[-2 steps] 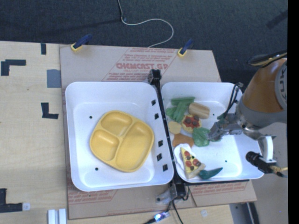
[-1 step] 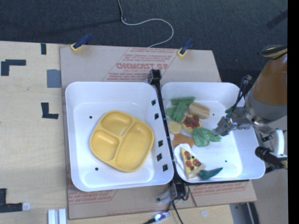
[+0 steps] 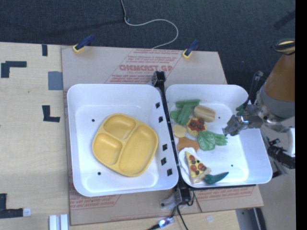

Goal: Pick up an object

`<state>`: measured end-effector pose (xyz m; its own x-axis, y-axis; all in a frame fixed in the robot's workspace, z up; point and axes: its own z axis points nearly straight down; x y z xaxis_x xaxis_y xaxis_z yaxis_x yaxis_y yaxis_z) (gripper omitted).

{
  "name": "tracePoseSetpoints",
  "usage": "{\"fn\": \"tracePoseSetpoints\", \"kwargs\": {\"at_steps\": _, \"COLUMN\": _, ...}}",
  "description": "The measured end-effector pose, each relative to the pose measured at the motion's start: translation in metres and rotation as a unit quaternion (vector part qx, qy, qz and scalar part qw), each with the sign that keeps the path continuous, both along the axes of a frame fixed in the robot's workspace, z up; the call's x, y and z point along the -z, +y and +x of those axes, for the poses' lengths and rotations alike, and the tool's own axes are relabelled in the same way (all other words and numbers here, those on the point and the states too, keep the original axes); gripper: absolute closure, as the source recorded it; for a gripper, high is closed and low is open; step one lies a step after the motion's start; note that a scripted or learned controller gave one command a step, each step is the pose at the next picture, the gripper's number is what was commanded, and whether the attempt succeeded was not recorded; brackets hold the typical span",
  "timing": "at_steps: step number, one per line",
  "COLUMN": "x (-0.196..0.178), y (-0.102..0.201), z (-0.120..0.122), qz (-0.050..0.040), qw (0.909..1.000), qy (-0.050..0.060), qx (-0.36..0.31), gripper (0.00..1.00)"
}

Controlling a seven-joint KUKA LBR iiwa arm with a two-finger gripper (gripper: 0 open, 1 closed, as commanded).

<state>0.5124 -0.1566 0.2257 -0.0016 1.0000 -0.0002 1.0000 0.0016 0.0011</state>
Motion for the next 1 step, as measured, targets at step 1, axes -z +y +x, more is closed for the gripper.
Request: {"fn": "tracePoseSetpoints", "kwargs": {"at_steps": 1, "x": -0.0093, "y": 0.0527, "z": -0.0023, "qz": 0.0012, "qw": 1.0, "qy": 0.001, "qx": -0.003, "gripper": 1.0}}
